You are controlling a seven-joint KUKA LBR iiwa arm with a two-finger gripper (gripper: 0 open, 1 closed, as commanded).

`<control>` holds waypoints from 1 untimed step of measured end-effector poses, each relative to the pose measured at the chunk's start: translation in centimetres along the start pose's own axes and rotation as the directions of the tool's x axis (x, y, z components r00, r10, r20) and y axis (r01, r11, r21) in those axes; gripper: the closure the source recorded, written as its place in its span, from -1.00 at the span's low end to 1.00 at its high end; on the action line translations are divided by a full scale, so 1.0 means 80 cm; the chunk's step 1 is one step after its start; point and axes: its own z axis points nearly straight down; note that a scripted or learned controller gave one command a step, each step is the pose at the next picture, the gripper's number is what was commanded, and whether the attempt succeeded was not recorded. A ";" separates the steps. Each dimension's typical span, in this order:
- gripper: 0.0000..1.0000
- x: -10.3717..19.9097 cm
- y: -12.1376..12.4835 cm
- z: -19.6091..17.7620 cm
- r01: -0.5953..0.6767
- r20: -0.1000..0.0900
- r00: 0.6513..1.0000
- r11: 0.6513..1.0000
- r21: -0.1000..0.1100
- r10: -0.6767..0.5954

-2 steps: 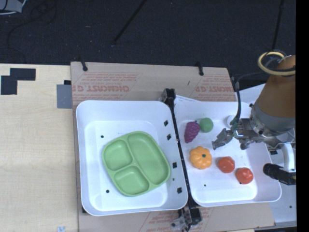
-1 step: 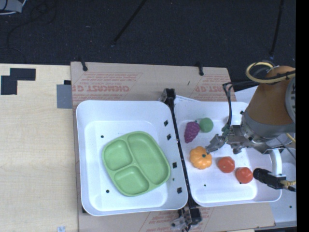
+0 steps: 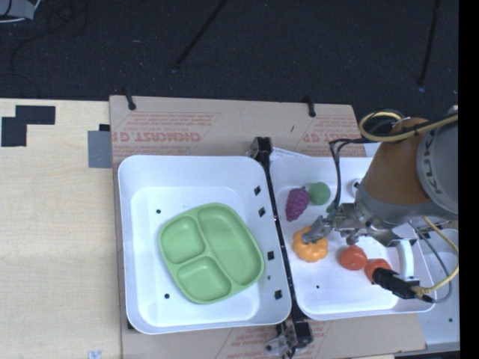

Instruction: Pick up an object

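My gripper (image 3: 317, 230) reaches in from the right over the right bin (image 3: 329, 305), low and just above an orange-yellow toy pepper (image 3: 311, 248). It seems to touch the pepper's top edge, but whether it grips it is unclear. A purple bunch of grapes (image 3: 296, 203) and a green ball (image 3: 320, 193) lie just behind the gripper. A red tomato (image 3: 352, 258) and another red-orange piece (image 3: 378, 265) lie to its right, under the wrist.
The left bin (image 3: 142, 193) holds a green divided plate (image 3: 211, 253). A black divider (image 3: 274, 230) runs between the bins. The arm's grey and orange body (image 3: 400, 174) covers the right bin's far right part.
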 end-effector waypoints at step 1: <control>1.00 -0.002 0.002 -0.018 -0.004 0.000 1.000 1.000 -0.006 0.004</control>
